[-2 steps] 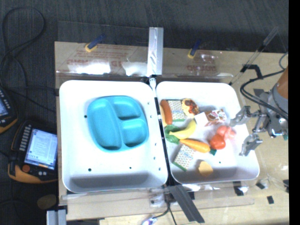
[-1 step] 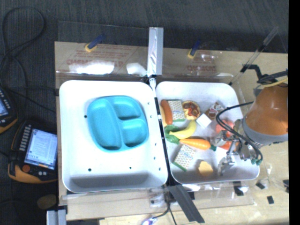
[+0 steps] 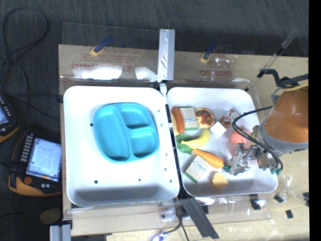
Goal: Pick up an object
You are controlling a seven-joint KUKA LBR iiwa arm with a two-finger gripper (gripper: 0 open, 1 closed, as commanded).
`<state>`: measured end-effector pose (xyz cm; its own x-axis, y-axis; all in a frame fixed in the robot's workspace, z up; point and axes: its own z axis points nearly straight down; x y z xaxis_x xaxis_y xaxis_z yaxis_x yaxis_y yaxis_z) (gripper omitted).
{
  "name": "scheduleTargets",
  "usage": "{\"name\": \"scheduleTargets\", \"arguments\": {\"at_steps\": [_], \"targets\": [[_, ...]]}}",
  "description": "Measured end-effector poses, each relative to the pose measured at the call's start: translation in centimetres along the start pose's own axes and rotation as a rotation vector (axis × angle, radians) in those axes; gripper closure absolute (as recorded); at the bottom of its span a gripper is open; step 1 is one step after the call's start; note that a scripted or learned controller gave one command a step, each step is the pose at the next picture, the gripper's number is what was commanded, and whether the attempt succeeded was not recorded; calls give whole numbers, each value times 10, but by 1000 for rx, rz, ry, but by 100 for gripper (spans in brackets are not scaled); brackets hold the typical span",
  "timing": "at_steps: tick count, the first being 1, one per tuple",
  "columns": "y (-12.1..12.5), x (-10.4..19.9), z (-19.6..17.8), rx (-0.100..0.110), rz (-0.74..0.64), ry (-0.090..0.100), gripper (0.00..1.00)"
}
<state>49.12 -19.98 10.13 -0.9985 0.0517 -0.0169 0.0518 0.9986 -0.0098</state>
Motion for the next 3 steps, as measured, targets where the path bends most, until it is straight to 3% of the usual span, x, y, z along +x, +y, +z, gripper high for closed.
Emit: {"name": "scheduleTargets", "arguments": {"at_steps": [1, 2, 3], "targets": [[0, -1, -9, 3, -2, -1, 100], [88, -51, -263, -12, -205, 11, 100], [106, -78, -376, -14, -454, 7, 100]]}}
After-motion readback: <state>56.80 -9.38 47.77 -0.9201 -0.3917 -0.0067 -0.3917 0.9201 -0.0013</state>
